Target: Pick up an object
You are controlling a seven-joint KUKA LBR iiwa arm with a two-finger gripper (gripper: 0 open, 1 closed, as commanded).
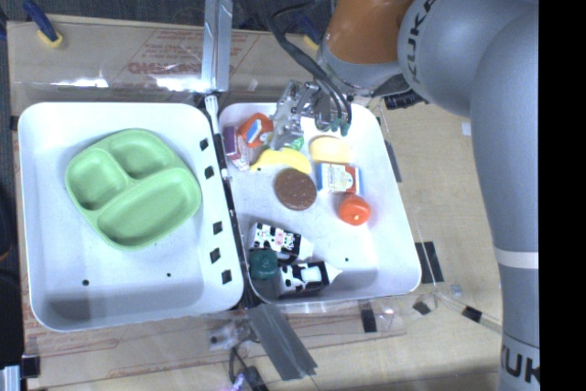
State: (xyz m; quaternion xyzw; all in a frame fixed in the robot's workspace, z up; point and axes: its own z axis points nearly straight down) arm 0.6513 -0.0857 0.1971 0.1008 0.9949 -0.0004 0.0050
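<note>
Arm (439, 23) reaches in from the right, orange band above the wrist, with the hand (307, 114) low over the far end of the right bin (389, 243). Whether the hand is apart, together or clamped on anything: cannot tell; the metal parts merge with the clutter under them.

Right bin contents, far to near:
- red-and-white packet (249, 135) near the far left corner, just beside the hand
- yellow piece (282, 160) touching the packet's near side
- pale yellow block (330, 148) just right of it
- brown round disc (296, 190) in the middle, overlapping the yellow piece's near edge
- red-labelled box (337, 178) right of the disc
- small orange-red ball (354, 211) just near of that box
- black-and-white patterned item (276, 240) toward the near left side
- dark teal object (264, 265) touching it
- second black-and-white item (304, 276) at the near wall

All of these rest in the bin.

Left bin (46, 288) carries a green divided plate (133, 188) with three compartments, lying flat toward its far half.

Bins sit side by side on the bench (449, 197), inner walls touching.
</note>
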